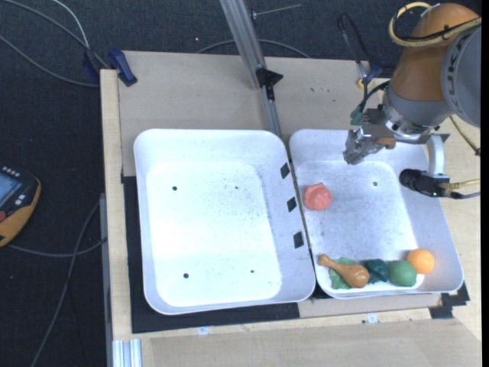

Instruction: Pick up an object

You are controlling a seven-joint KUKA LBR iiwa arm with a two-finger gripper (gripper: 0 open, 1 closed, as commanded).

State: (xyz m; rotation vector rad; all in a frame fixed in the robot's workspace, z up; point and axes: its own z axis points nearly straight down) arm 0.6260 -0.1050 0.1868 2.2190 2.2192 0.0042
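Gripper (pixel 356 156) over right bin's (pixel 428 220) far edge, jaw state impossible to tell, nothing seen held; pink object (pixel 318 196) near bin's left wall, drumstick (pixel 344 271), dark green piece (pixel 376 268), green ball (pixel 403 273), orange ball (pixel 420 261) along near wall.

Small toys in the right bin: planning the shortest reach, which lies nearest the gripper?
The pink rounded toy, alone mid-bin near the left wall; the brown drumstick, green and orange pieces cluster along the front edge, farther from the gripper.
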